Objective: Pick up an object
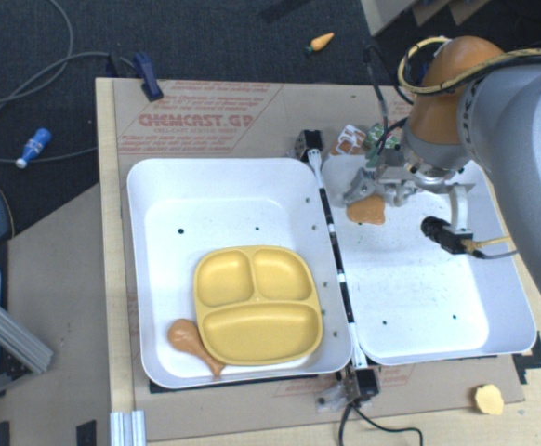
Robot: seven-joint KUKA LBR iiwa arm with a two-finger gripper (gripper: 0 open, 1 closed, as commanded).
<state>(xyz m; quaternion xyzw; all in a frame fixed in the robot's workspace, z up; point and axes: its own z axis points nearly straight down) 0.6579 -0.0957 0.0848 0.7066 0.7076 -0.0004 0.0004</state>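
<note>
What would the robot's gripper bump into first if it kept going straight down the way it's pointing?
Most likely the small orange-brown object lying in the right bin: the gripper hangs just over it, pointing down. Height is hard to judge from this slanted view, so the gap is unclear.

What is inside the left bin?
A yellow divided plate lies in the left bin. An orange drumstick-shaped toy lies beside the plate, its thick end at the plate's lower left edge. What the plate covers cannot be seen.
</note>
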